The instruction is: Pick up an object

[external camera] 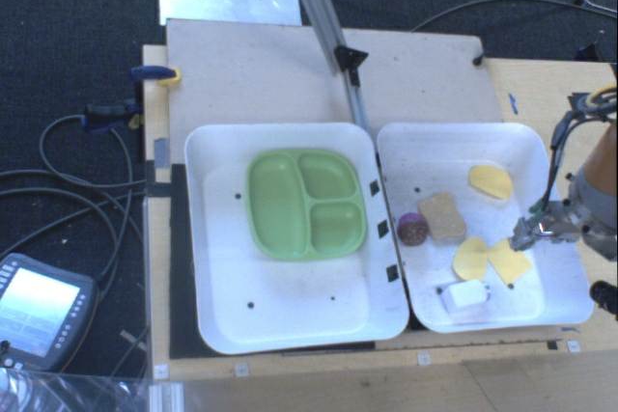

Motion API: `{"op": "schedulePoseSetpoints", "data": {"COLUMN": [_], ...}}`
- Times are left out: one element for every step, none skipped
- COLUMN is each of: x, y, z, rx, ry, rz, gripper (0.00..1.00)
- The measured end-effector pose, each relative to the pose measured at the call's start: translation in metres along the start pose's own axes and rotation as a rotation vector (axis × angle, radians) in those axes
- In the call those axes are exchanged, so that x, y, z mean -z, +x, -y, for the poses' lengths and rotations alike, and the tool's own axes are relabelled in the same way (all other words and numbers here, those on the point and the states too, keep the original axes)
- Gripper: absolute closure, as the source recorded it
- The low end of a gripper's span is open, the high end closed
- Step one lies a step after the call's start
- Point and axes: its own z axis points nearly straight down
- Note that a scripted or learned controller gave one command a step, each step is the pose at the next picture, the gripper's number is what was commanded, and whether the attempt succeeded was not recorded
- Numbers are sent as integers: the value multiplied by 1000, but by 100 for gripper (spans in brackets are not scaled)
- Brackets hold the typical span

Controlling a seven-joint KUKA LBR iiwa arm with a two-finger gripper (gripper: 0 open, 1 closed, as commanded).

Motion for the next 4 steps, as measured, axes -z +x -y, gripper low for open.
{"op": "schedulePoseSetpoints", "data": {"x": [54, 48, 49, 52], "y": [-1, 51, 97, 160], "z": [-3, -9, -11, -14], "rx": [0, 5, 5, 7], "ry": [-2, 4, 4, 4], "rz": [1, -3, -4, -5], "gripper": [100, 100, 100, 100]}}
